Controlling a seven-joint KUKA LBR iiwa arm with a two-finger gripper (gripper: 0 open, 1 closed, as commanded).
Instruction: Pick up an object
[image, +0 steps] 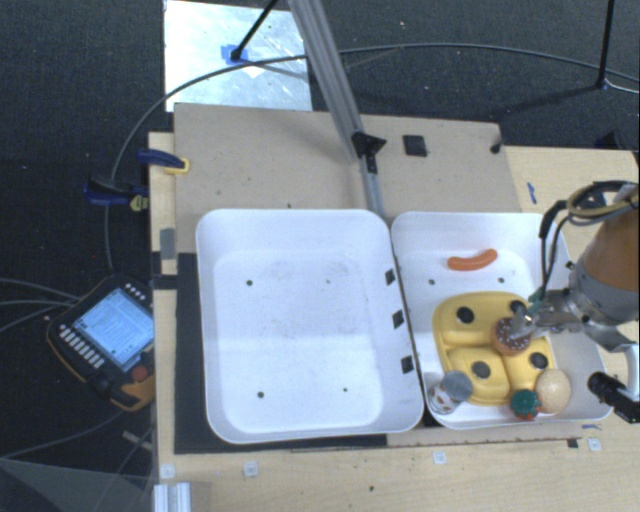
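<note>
Two shallow white bins sit side by side on the tan worktop (270, 160). The left bin (295, 320) has only small dark marks on its floor. The right bin (500, 240) holds all the loose things.

An orange sausage-shaped piece (471, 261) lies near the right bin's far wall, well apart from the rest. A yellow block with dark round holes (472, 345) fills the middle of that bin. On its right part rests a small round brown object with pale speckles (514, 341). At the near wall, a grey capped piece (455, 385) lies just beside the yellow block's near left corner, a small teal ball (524, 402) sits at its near right corner, and a cream egg-shaped object (552, 389) touches or nearly touches the teal ball on the right.

The arm (608, 265), grey with an orange band, reaches in from the right over the right bin. The gripper (522, 322) is low over the yellow block, its metal tip directly above, and seemingly touching, the brown speckled object. The jaws are too small and blurred to tell whether they are spread or pressed together, and nothing can be seen clearly between them.

A handheld controller with a lit screen (108, 335) lies on the dark floor to the left of the worktop, amid cables.
</note>
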